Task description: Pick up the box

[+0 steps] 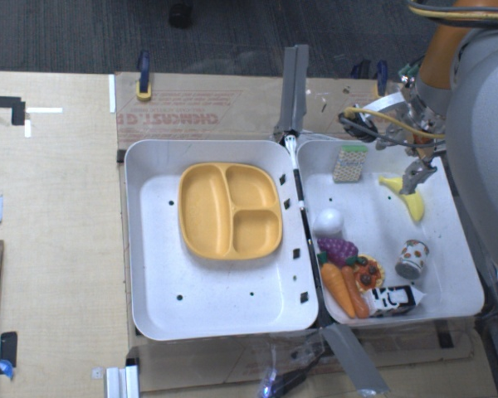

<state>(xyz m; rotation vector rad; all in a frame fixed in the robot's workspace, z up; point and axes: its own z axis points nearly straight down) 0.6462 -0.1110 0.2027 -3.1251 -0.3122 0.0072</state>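
The tool (421,171) is being held over the banana (407,197) in the right bin (469,259), how far it is parted not being discernible, while the box (394,299) is lying well apart at the near rim, long axis running across.

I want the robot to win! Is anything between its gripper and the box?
Yes. The gripper hangs by the banana, and the can sits between it and the box.
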